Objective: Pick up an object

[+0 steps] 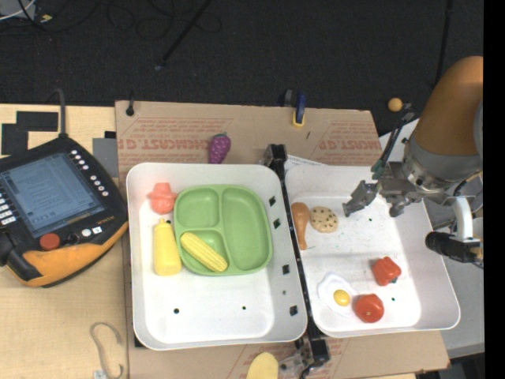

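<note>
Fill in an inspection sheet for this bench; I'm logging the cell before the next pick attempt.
Surface: two shallow white bins on cardboard.
Job's things: left bin: green divided plate, yellow corn cob, yellow bottle, pink toy. Right bin: cookie, fried egg, tomato, red pepper.
Clutter: purple grapes outside the bins.
Grippers: gripper above right bin, holding nothing.
Cables: black cables behind.
Surroundings: teach pendant at left.

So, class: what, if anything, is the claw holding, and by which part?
Nothing. The claw hangs above bare bin floor in the right bin, apart from the cookie.
</note>
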Controlling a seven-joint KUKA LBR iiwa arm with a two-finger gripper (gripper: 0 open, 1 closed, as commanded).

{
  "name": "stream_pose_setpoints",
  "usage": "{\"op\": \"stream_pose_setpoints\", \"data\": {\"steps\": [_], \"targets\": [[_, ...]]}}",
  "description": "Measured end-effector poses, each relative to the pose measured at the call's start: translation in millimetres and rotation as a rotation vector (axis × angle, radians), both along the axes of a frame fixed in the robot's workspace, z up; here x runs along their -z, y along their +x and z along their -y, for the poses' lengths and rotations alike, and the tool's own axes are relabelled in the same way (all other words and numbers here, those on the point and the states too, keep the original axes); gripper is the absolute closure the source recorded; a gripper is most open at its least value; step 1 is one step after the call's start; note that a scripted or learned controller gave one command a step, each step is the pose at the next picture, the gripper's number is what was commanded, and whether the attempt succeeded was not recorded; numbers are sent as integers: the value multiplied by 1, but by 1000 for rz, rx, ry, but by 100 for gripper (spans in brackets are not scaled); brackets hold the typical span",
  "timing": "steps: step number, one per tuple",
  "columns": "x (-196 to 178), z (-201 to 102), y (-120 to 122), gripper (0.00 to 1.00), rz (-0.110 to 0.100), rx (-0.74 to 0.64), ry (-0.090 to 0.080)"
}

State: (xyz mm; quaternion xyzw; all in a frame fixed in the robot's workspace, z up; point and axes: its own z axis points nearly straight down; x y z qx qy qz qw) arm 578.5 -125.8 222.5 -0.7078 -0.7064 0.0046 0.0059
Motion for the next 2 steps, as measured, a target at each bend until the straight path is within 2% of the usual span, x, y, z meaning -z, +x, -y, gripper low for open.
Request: {"op": "stream_pose_setpoints", "data": {"steps": [1,2], "targets": [[-7,0,3,0,14,-2,-2],[39,-7,5,0,9,-2,0]]}}
